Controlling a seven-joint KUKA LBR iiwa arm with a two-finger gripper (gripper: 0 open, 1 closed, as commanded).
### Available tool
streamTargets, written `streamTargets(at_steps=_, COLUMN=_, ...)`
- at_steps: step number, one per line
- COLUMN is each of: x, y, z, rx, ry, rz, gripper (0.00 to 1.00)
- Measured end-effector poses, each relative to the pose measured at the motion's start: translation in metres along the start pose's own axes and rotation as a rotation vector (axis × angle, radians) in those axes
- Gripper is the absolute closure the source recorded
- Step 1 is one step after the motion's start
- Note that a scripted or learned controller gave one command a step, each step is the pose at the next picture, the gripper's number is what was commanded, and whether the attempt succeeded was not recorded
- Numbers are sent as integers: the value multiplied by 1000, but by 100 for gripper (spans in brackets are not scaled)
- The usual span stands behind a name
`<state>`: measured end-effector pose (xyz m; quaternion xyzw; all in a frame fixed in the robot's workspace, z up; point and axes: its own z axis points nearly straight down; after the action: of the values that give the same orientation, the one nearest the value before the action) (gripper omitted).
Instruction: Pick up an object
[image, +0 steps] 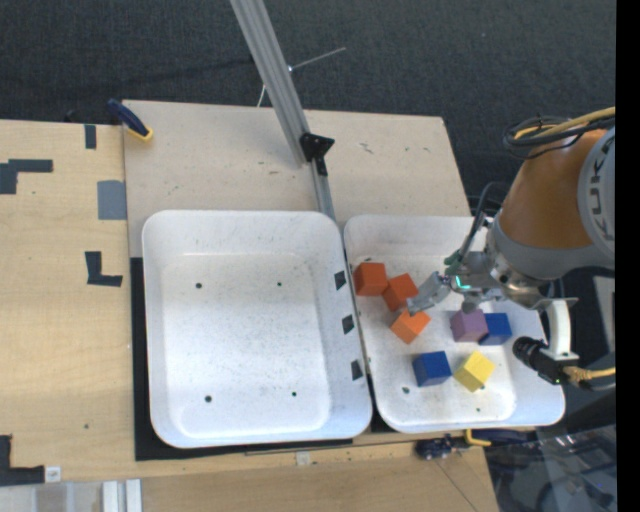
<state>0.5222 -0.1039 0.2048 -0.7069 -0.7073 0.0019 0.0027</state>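
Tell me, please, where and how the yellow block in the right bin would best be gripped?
Probably across two opposite flat faces of the yellow block, coming straight down from above. It lies apart from the blue block, with bare right bin floor around it.

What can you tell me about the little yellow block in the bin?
The small yellow cube-shaped block looks solid with a matte surface, maybe wood or foam. It sits turned at an angle on the floor of the right shallow white bin, near that bin's front right corner. A small blue cube-shaped block lies just to its left with a slight gap between them. Nothing rests on the yellow block, and the arm's claw is away from it.
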Motion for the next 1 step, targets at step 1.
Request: streamTargets(at_steps=1, x=0, y=1, z=-2, rx=-4, ry=-1, rz=-2, gripper=0)
